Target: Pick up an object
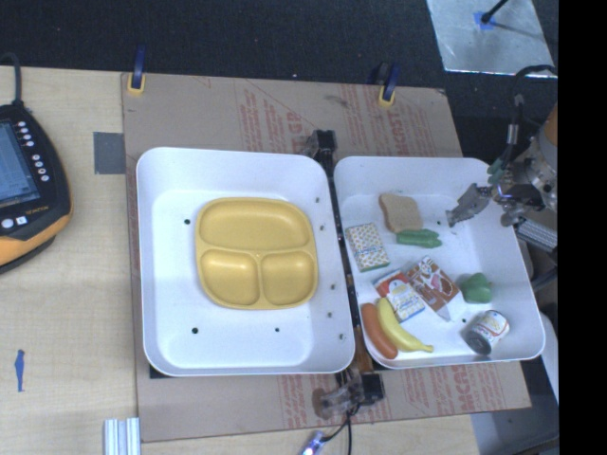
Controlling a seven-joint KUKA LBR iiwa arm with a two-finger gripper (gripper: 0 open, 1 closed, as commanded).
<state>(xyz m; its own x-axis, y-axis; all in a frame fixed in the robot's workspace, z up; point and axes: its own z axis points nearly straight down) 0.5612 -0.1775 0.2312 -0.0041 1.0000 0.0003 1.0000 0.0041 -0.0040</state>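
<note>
While my gripper (471,204) hangs over the right bin's (527,282) upper right, fingers spread, holding nothing: nearest items, green pepper (418,239), bread slice (400,212). Risk: pepper lying close beside the bread; closing fingers may nudge both.

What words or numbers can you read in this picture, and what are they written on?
None of the writing is clear enough to read.
Brown cardboard sheet under the bins: rows of red printed lettering, too blurred to read.
Small food packets in the right bin: colourful printing, too small to read.
Checked packet: pattern only, no legible words.
Can: label too blurred to read.
Handheld controller at the left: screen and buttons, nothing legible.
</note>
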